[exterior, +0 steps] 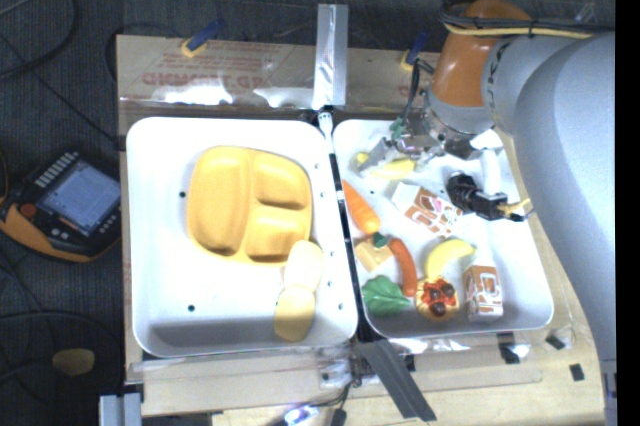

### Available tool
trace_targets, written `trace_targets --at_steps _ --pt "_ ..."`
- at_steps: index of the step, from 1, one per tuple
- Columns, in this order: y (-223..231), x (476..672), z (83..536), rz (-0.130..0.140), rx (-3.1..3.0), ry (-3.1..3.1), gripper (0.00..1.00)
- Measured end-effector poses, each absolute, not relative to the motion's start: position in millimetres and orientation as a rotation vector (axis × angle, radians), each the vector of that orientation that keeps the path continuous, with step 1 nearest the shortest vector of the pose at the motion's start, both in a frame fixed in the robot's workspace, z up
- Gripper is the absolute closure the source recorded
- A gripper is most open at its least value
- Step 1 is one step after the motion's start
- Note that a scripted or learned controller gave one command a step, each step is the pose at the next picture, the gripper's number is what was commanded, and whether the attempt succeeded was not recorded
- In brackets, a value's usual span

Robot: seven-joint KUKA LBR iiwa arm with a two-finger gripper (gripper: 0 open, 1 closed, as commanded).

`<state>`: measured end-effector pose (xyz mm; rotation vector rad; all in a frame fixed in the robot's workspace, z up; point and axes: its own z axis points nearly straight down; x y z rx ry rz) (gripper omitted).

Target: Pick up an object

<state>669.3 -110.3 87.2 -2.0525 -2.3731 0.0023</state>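
Landmark: an orange carrot (360, 207) lay along the left wall of the right bin (532, 286), beside the rim shared with the left bin (140, 214).
Gripper: the gripper (405, 140) hung above and to the right of the carrot, low over the far end of the same bin.
Gripper state: whether it was released or clenched could not be told, and nothing was seen in its grasp.
Nearest object: a pale yellow piece (398, 168) lay just up and right of the carrot's top, just beneath the gripper; contact could not be judged.
Carton: a white carton with brown print (430, 209) sat right of the carrot, apart from it.
Wedge: a pale wedge (372, 254) lay just below the carrot's lower tip.
Sausage: a red sausage (403, 264) lay below and right of the carrot, next to the wedge.
Green toy: a green leafy piece (385, 295) sat well below the carrot.
Fruit: a yellow-green fruit (447, 257) lay farther right, beyond the sausage.
Bottle: a small bottle with an orange label (483, 289) stood farthest from the carrot, to its lower right.
Tray: a yellow divided tray (250, 202) lay left of the carrot, across the shared rim.
Cream piece: a cream piece (298, 289) lay below and left of the carrot.
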Motion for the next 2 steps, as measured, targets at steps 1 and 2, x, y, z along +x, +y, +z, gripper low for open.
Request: trace_targets --at_steps 1,2 --pt "-109.9 668.4 92.6 0.009 -2.049 -2.37 1.0" --pt "-48.8 668.6 204.4 0.005 -2.019 -2.404 1.0"
